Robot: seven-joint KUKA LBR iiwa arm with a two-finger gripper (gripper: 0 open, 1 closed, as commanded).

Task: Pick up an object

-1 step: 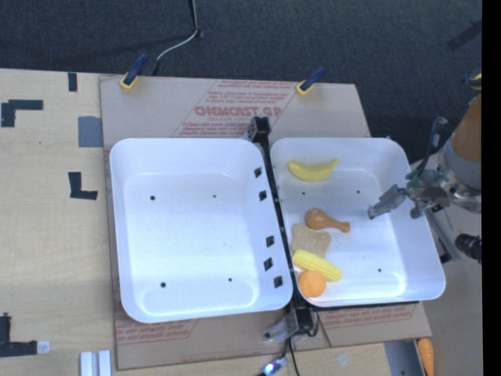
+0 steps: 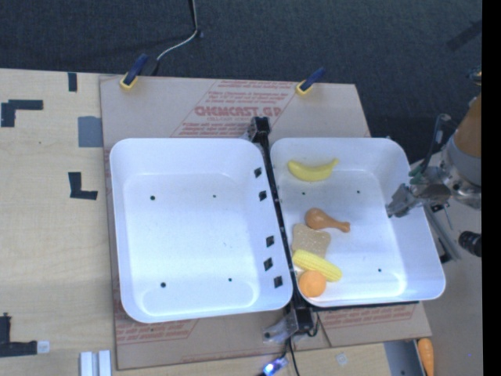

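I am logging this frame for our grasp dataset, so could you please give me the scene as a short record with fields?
left bin: shallow white plastic bin
right bin: matching shallow white bin, holding all five items
items: yellow toy banana; brown toy drumstick; tan bread slice; yellow corn cob; orange ball
cluster: bread slice, corn cob and orange ball touch near the divider
gripper: grey two-finger gripper at the right bin's right rim, holding nothing visible
base: brown cardboard sheet
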